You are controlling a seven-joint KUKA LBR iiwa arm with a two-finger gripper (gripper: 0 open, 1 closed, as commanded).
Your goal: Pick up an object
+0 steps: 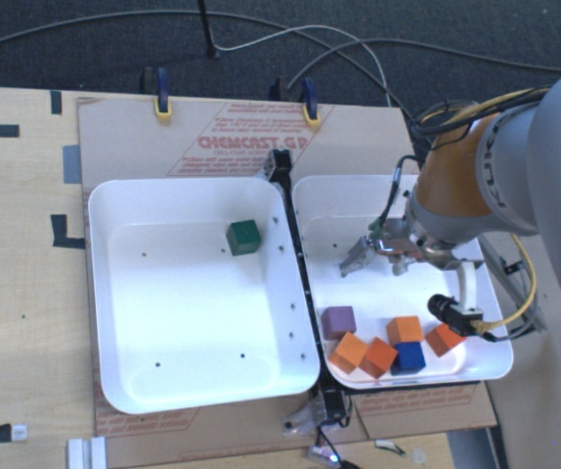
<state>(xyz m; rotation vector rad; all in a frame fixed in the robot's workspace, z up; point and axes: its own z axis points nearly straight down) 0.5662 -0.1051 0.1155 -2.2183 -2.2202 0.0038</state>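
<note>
Two shallow white bins sit side by side on a sheet of cardboard [251, 135] at the middle of the frame, parted by a black divider [295, 252] that runs from upper centre down toward the lower edge. The left bin [114, 291] holds a single green cube [244, 236], lying in its upper right part, near the divider but not touching it.

The right bin [324, 198] holds a cluster of blocks along its lower edge. A purple block [338, 320] lies furthest left, just beside the divider. Below it and to the right are two orange blocks [351, 351] [379, 358] touching each other, then a blue block [409, 358] with another orange block [404, 330] just above it. A further orange block [444, 340] lies at the right end of the group.

The grey arm [515, 164] with its orange band [452, 169] comes in from the right of the frame, over the right bin. Its gripper [366, 255] hangs above the bin's bare middle, above the cluster and well apart from the green cube. The fingers [355, 260] appear spread apart, with nothing between them.

Two clamps [162, 101] [310, 106] with yellow tips pin the cardboard's upper edge, and dark cables [261, 37] trail across the upper part of the frame.
</note>
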